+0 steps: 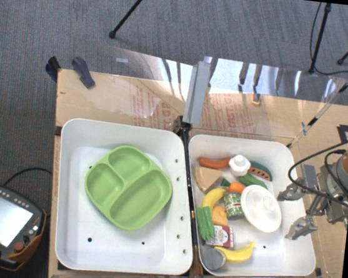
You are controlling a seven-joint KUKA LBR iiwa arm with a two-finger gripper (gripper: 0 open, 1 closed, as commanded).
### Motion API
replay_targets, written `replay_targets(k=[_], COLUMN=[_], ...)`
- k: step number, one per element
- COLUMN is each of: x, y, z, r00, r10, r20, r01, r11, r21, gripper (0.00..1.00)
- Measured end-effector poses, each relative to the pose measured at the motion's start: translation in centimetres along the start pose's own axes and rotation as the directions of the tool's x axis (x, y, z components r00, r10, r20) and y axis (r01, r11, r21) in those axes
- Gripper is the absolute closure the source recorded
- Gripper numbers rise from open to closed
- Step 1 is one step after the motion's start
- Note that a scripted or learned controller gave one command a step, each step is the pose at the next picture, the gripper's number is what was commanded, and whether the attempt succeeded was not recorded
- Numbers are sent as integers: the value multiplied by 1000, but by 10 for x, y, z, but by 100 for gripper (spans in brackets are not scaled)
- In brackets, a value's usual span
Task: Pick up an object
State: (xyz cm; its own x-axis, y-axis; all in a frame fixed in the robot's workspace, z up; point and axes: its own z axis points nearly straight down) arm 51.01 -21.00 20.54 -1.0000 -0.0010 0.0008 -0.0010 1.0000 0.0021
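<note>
Grey carpet lies beyond the desk, and at the lower left corner of the camera view a handheld control pendant with a lit screen rests on the floor. On the desk the left bin carries a green divided plate, three compartments, lying flat and slightly turned. Just beside it, across a narrow gap, the right bin holds a cluster of toy food items toward its left and middle. Along the back sit an orange sausage-shaped piece, a small white bottle and a watermelon slice. Below these a yellow banana leans against a green-labelled can, which touches a white round lid or bowl. Further forward are a green vegetable piece, a small red-and-white carton, a second banana and a grey round item at the front wall. The pincer hangs over the right side of the right bin, near its right wall, its two fingers spread apart with nothing between them. It stands apart from the white round piece, to that item's right.
</note>
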Motion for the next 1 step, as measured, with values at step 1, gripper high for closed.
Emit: replay_targets(k=[1], x=[-36], y=[56], z=[122], r00=[997], r10=[-71], r20=[-5], r01=[71], r11=[997], r21=[-4], gripper=[0])
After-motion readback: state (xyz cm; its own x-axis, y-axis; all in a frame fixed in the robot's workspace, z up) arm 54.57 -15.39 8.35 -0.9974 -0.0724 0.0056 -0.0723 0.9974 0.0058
